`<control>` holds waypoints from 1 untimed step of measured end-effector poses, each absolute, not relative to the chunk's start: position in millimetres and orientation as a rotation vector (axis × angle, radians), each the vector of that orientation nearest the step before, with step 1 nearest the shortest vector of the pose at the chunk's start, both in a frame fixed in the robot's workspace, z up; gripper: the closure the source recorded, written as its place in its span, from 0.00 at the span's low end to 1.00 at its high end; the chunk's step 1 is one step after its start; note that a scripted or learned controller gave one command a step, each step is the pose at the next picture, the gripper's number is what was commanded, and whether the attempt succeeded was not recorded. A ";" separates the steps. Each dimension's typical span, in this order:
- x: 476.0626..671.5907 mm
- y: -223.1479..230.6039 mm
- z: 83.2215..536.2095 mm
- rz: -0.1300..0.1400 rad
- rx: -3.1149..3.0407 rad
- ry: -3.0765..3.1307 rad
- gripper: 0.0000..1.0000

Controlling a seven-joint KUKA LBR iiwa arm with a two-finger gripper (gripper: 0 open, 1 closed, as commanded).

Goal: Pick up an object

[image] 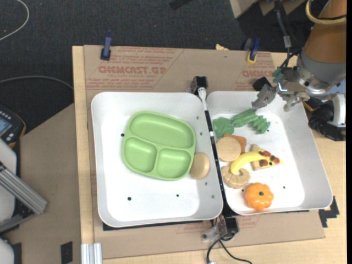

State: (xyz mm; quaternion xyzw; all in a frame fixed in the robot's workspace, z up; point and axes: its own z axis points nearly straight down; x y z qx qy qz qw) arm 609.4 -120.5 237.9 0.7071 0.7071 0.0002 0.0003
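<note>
Over the right bin's (316, 164) far corner, the claw (278, 96) hangs spread wide, holding nothing; below it lies a green toy leaf (242, 122), likely light and stiff, best pinched across its stem.

The right bin (308, 142) holds a cluster of toy foods: a green leafy piece (242, 122) lies near the top, a round tan bun (229, 148) sits below it, a yellow banana (246, 161) lies beside a pizza slice (267, 160), a beige cookie-like piece (236, 179) touches the banana, and an orange pumpkin (258, 196) stands nearest the front rim.
</note>
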 end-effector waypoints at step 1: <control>575.7 -149.7 130.2 -0.011 2.232 2.224 0.00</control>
